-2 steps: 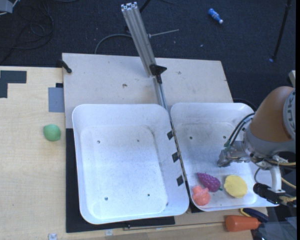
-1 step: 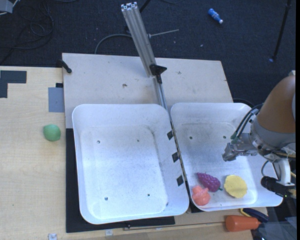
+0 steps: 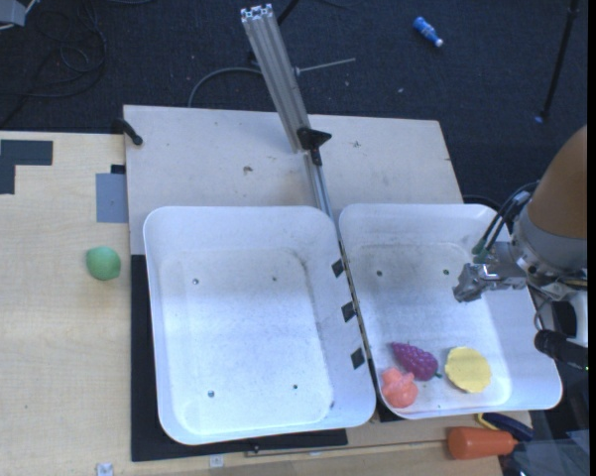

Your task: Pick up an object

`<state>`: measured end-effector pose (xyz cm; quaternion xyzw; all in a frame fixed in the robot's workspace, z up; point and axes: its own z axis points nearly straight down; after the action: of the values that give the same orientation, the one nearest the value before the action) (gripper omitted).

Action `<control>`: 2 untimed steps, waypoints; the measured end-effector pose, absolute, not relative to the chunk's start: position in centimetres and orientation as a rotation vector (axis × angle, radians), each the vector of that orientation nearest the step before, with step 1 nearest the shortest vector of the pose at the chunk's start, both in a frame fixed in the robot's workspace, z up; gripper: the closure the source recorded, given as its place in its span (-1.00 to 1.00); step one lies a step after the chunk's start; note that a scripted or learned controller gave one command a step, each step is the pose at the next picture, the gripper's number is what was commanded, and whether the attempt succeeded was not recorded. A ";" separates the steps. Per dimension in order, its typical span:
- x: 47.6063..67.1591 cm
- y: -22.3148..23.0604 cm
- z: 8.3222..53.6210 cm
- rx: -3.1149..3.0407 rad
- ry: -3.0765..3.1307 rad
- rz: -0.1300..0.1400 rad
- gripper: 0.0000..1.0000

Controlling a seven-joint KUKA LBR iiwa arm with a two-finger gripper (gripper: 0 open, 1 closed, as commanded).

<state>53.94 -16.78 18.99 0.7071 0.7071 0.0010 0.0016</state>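
Observation:
In the right bin [image 3: 417,221] three small objects lie near the front wall: a purple grape bunch [image 3: 415,359], a yellow round piece [image 3: 468,369] and an orange-pink lump [image 3: 400,388]. My gripper [image 3: 470,286] hangs over the right side of that bin, behind the yellow piece and well apart from all three objects. Nothing shows between its fingers, and their spread is too small to read.
The left bin [image 3: 169,231] stands beside the right one, with a divider and black clips between them. A green ball [image 3: 103,263] rests on the wooden bench at far left. An orange object [image 3: 479,442] lies in front of the right bin. A metal rail [image 3: 283,77] slants behind.

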 end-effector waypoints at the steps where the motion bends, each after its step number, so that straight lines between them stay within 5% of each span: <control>1: 54.2 -16.7 23.2 2.220 2.219 0.003 1.00; 2: 54.4 -11.3 22.6 2.218 2.226 0.000 1.00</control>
<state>54.37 -11.26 22.56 0.7058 0.7084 0.0001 -0.0006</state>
